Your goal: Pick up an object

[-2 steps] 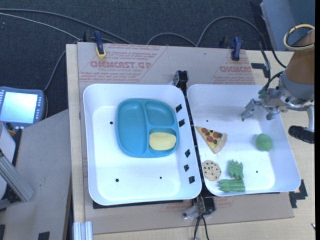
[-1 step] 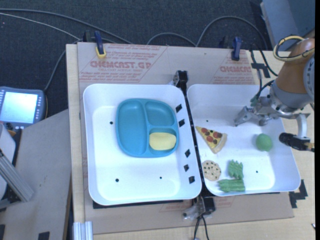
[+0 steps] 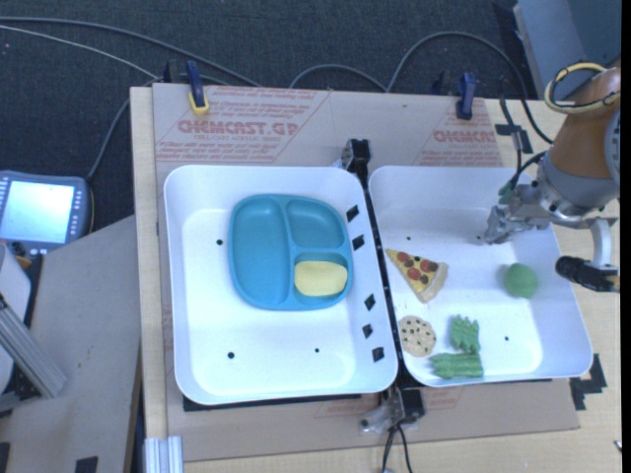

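From above, the bench (image 3: 246, 131) carries two shallow white bins side by side, their inner rims meeting along a black-marked seam down the middle. The left bin (image 3: 197, 294) holds one blue divided tray (image 3: 271, 254), set toward the far side, with one yellow piece (image 3: 320, 278) in its near-right compartment; a broad band of bare floor runs along that bin's near and left edges. The right bin (image 3: 434, 205) holds five loose things: one pizza slice (image 3: 418, 271) near the seam, one cookie (image 3: 417, 336) toward the near-left corner, two leafy green pieces, one (image 3: 464, 332) upright just far of the other (image 3: 455, 366), which lies flat by the near rim, and one green ball (image 3: 521, 281) toward the right rim. The far-left part of this bin is open. The gripper (image 3: 498, 227) is low over the far-right part of the right bin, far and left of the ball and apart from it, with nothing seen between its tips; how wide they stand I cannot tell.
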Controlling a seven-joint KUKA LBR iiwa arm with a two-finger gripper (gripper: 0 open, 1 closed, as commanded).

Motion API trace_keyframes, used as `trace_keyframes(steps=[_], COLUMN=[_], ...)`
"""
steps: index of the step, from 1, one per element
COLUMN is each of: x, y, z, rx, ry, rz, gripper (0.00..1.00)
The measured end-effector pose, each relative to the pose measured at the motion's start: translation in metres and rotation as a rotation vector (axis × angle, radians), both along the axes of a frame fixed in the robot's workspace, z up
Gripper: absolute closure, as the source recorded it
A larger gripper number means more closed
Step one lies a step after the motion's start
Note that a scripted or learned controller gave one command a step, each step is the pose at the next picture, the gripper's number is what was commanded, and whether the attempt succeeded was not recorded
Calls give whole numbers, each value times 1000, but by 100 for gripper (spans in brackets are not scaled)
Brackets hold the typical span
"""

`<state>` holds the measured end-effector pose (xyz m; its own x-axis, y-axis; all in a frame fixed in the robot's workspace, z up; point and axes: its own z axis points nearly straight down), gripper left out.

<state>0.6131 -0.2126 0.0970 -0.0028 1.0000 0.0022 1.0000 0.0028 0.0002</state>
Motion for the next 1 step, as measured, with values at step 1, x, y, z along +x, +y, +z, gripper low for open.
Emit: trace_keyframes(steps=[1], x=[-1], y=[5], z=[63], rx=[-4], ry=[-5], rz=[-1], gripper=[100])
